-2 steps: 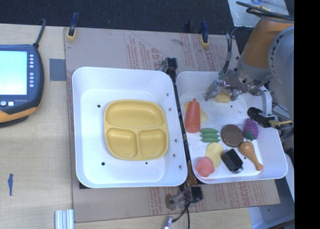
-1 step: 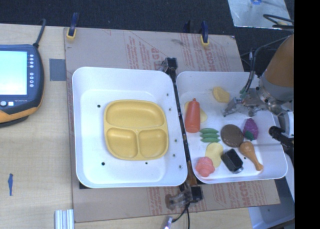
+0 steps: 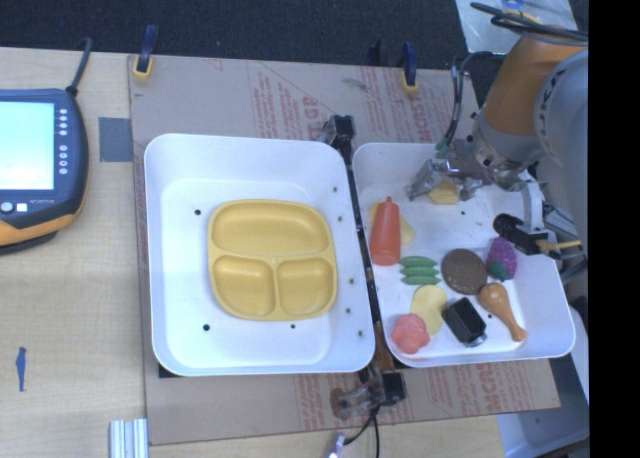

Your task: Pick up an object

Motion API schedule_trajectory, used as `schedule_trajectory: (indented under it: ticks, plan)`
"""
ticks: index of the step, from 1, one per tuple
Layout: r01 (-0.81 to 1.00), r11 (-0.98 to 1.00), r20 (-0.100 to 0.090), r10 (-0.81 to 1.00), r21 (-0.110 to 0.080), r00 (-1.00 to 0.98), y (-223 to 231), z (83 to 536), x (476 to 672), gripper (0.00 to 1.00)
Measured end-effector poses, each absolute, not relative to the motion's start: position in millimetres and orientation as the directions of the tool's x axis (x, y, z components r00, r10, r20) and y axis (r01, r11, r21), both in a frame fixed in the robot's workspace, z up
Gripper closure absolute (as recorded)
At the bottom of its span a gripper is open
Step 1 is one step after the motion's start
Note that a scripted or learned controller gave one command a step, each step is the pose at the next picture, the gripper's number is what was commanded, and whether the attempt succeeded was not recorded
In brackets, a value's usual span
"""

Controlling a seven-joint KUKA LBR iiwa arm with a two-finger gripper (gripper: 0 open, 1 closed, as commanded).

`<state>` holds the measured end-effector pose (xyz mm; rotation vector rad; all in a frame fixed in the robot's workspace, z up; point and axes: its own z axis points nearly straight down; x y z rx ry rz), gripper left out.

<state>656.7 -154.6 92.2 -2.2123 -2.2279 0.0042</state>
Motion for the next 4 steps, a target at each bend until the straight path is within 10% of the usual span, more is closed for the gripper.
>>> schedule_trajectory:
  ticks: [1,2,3,4]
  plan:
    - [1.0,0.003,-0.001,1.0,-0.001,-0.003,-209,173,656.5,0.0]
    - [1.0,0.005,0.001,1.0,-0.006,-0.005,-188,91,655.5,0.0]
    - [1.0,0.007,0.0,1.0,-0.005,-0.007,-189,103,656.5,1.0]
    - [1.0,0.006,0.0,1.0,-0.002,-0.006,-103,220,605.9,1.0]
